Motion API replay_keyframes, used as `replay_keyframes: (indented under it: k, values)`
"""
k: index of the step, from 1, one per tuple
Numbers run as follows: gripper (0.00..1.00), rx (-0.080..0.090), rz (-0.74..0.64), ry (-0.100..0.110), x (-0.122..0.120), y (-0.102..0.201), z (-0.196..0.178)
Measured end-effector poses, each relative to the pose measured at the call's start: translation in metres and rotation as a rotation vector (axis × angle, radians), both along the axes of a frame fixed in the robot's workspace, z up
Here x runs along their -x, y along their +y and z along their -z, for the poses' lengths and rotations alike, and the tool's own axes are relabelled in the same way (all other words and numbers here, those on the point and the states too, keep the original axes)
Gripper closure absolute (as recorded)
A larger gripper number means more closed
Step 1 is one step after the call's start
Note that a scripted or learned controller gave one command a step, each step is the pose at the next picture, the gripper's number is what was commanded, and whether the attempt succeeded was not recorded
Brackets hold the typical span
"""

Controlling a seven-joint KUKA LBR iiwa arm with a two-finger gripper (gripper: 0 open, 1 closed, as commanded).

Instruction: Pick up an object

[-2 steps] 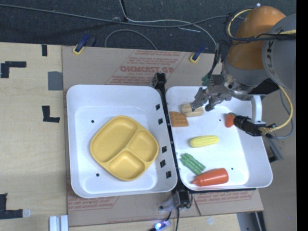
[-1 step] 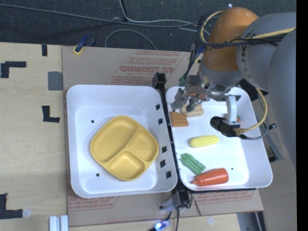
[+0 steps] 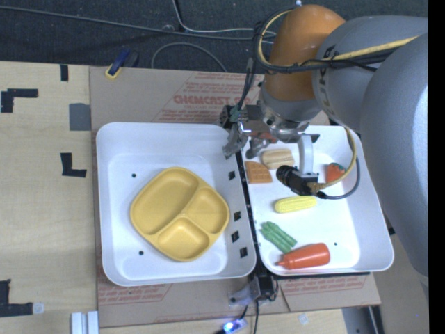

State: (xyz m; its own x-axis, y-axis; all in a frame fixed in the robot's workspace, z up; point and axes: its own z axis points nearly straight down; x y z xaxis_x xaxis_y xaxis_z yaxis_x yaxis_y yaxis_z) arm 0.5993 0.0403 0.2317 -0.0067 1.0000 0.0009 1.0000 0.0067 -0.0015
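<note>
a pale wooden bench point(image 3: 42, 214) with black tape marks lay under a sheet of printed cardboard point(image 3: 201, 99), and behind it ran a dark floor crossed by thin cables. on the cardboard we saw two shallow white bins side by side, their inner walls touching. the left bin point(image 3: 115, 145) held a yellow divided plate point(image 3: 179, 213) with three compartments, lying flat and turned at a slant near the middle of the bin. the right bin point(image 3: 368, 242) held the smaller things: a yellow corn cob point(image 3: 295, 204) near its middle, a green bean-like piece point(image 3: 278, 236) below and to the left of the corn, and a red-orange carrot-like piece point(image 3: 304, 256) lying along the near wall just beside the green one. nearer the far wall we saw a tan bread-like piece point(image 3: 276, 158), a brown flat piece point(image 3: 258, 174) touching the dividing wall below it, and a small red-orange thing point(image 3: 336, 172) partly hidden behind a cable at the right. the grey arm point(image 3: 389, 96) with its orange band point(image 3: 299, 47) reached in from the right and hung over the far part of the right bin. the end effector point(image 3: 240, 136) sat above the dividing walls at the far end, just beside the tan piece, with a black part of the wrist over the bin below it. we could not tell whether it was spread or pressed together, and we saw nothing between its tips. all the pickable things lay in their bins, apart from the end effector.
</note>
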Motion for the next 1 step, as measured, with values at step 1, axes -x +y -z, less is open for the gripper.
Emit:
replay_keyframes:
  k: [1]
  values:
    - [1.0,0.001,0.001,-0.001,-0.0294,0.0489,0.007]
